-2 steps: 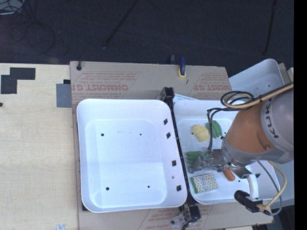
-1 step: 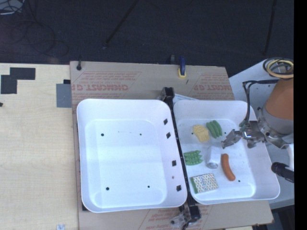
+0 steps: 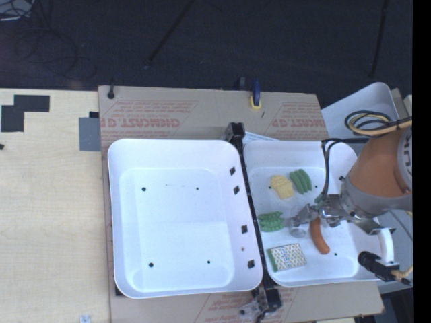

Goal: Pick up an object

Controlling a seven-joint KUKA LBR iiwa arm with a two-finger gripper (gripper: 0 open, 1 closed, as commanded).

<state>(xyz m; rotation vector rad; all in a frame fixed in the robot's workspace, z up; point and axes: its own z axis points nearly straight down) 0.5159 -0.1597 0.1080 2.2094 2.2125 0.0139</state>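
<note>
Though the gripper [image 3: 304,219] hangs low in the right bin [image 3: 350,273], just left of the sausage [image 3: 320,237], whether it is spread or pinched I cannot tell, so the pick looks undone.

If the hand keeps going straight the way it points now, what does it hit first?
Pointing toward the view's left, the hand would probably meet the green ridged toy vegetable near the right-hand white bin's inner wall first. Height is unclear from above, so it might pass over.
</note>
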